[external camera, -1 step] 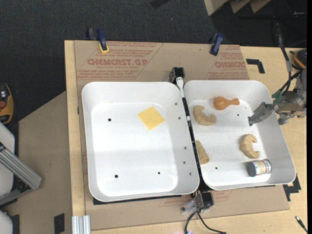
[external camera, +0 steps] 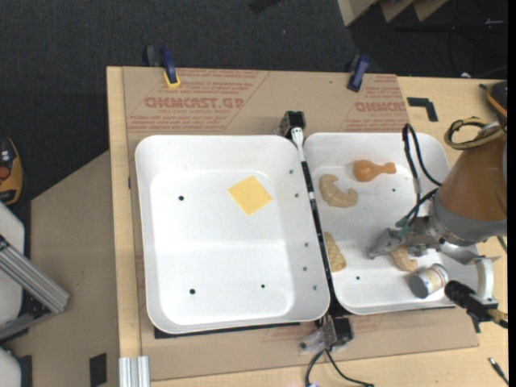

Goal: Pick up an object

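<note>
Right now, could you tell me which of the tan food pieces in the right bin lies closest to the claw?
The tan piece directly beside the claw, near the small can. The curved piece and the one by the divider lie farther left.

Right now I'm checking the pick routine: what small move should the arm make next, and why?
Probably lower slightly and close on the tan piece: the gripper hovers right beside it in the right bin, and nothing shows between its fingers yet.

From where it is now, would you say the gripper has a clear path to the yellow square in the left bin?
Probably yes. The yellow square lies flat and alone in the left bin, with nothing on it. The gripper is low in the right bin, so it would have to lift over the raised rims between the bins.
</note>
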Robot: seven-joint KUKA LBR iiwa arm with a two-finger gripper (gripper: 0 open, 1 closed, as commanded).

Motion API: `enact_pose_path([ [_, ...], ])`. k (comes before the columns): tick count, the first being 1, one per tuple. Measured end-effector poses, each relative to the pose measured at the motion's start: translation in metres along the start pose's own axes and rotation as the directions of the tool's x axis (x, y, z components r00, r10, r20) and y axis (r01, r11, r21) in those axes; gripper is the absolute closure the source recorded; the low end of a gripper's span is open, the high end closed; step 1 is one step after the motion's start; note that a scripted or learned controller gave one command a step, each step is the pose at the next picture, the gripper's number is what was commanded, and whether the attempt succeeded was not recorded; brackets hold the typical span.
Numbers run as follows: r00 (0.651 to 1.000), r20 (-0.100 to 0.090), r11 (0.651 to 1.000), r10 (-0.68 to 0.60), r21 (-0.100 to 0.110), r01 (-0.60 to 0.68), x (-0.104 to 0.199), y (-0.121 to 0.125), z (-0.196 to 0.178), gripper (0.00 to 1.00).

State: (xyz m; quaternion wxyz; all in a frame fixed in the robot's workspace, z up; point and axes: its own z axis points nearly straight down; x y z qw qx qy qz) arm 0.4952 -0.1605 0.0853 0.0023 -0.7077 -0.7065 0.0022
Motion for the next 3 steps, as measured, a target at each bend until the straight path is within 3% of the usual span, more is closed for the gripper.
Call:
enact_pose_path([
  [1,1.0,0.002,1.0,0.0,-0.009,0.0,0.0,0.002,-0.017,1.0],
  [2,1.0,0.002,1.0,-0.012,-0.022,0.012,0.076,0.097,-0.106,1.0],
  [3,1.0,-0.002,1.0,-0.011,-0.013,0.011,0.155,0.165,-0.103,1.0],
])
